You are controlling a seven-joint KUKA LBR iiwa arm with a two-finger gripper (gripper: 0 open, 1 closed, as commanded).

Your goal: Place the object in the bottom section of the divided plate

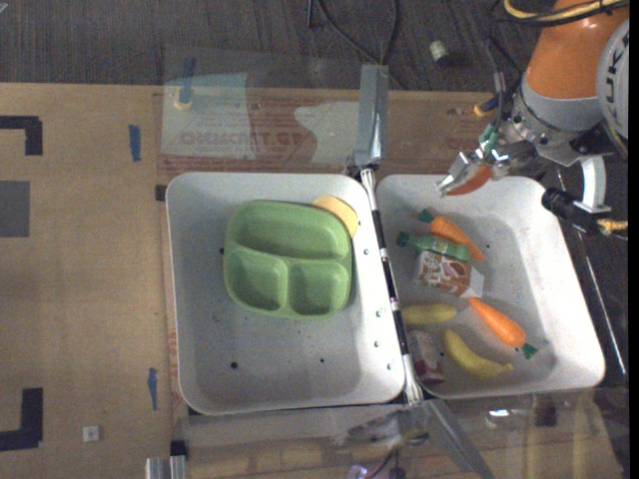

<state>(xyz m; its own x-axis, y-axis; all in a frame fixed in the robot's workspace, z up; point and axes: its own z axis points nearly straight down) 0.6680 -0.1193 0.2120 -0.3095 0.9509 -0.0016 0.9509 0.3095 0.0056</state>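
1. The tool (469,176) hangs over the far edge of the right bin (559,267), pinching a small orange thing (479,179) between its fingers.
2. The green divided plate (290,257) sits in the left bin (200,347), with a yellow piece (337,211) touching its far right corner.
3. The right bin holds two toy carrots (451,231) (499,323), a small carton (442,270) between them, and a banana (473,357) at the near side.
4. Both bins rest on the brown surface (80,267).

Single fixed camera above bench (90,267), looking down at slant on both bins (200,367).
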